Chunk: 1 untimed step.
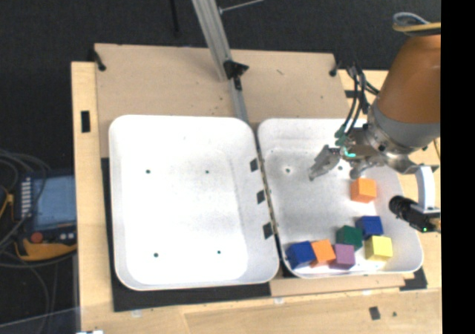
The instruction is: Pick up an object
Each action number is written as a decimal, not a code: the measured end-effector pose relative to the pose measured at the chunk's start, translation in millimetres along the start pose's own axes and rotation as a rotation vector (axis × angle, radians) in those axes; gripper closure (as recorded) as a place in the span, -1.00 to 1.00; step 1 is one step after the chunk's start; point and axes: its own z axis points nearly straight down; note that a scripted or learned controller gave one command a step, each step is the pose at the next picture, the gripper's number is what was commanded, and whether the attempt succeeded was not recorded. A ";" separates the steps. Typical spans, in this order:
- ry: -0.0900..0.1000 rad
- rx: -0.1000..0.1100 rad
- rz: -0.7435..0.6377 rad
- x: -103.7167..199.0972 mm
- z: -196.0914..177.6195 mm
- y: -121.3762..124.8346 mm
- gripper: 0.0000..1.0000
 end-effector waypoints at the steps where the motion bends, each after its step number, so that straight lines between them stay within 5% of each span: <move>1: -0.003 0.005 0.002 -5.8 47.7 -8.5 -1.00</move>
